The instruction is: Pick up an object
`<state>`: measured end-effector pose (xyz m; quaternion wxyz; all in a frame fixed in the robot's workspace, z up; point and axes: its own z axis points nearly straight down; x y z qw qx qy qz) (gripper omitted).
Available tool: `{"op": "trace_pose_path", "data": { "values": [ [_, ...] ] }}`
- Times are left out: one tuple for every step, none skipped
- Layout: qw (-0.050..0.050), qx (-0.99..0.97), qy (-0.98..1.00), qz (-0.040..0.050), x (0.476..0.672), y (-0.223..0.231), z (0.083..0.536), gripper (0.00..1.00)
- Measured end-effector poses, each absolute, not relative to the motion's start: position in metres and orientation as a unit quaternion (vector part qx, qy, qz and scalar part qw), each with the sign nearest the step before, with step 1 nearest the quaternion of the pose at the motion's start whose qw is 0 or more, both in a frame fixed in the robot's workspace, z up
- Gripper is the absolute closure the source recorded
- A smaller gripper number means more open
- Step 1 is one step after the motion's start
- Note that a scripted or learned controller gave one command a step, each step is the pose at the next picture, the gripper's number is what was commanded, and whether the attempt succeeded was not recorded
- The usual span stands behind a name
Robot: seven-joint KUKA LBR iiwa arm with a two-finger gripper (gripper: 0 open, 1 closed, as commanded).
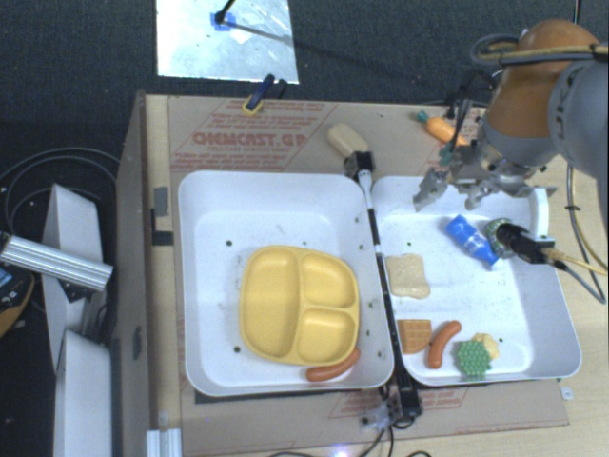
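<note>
The gripper (pixel 455 190) hung with fingers spread and empty over the right bin's (pixel 552 341) far edge. Near it, the blue bottle (pixel 472 240) lay aslant, long axis running far-left to near-right.

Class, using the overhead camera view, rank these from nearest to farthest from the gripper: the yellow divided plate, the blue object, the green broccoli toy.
Measured from the gripper:
1. Blue object, right bin, just below it.
2. Green broccoli toy, right bin's near edge.
3. Yellow divided plate, left bin.

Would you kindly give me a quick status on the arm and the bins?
Gripper above right bin's far edge, nothing visibly held. Blue bottle nearest, just below it. Bread, cracker, sausage lie further down.
</note>
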<state>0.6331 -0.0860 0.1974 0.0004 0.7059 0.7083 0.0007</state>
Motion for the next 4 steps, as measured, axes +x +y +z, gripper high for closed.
{"op": "trace_pose_path", "data": {
  "values": [
    [0.001, 0.707, 0.707, 0.0, 0.651, -0.145, 0.165, 0.0],
    [0.0, 0.706, 0.708, 0.0001, 0.648, -0.126, 0.084, 0.0],
    [0.001, 0.707, 0.708, 0.0004, 0.618, -0.117, 0.085, 0.0],
    [0.001, 0.707, 0.707, 0.0, 0.59, -0.135, 0.084, 0.0]
  ]
}}
